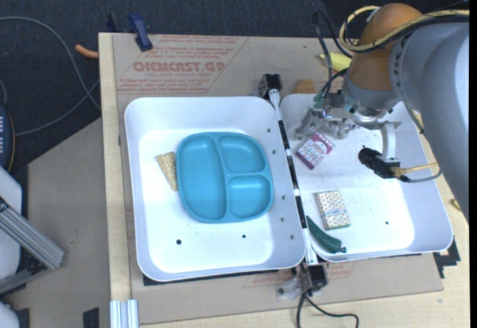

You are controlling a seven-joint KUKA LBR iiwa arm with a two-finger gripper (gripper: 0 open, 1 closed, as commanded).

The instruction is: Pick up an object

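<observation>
Maroon-and-white small packet (315, 149) lies in right white bin (417, 237) near the divider, w/ gripper (326, 123) just above it, poised for a grab; fingers' state: can't tell. Nothing visibly held.

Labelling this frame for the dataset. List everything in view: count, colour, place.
bins: 2, white, side by side on bench
divided plate: 1, blue, centre of left bin
cracker-like piece: 1, tan, left bin, at plate's left edge
packet: 1, maroon and white, right bin, upper left
patterned box: 1, tan, right bin, lower middle
green object: 1, dark green, right bin, lower left corner
clamp: 1, blue, bench top left
arm: 1, grey with orange band, over right bin
</observation>
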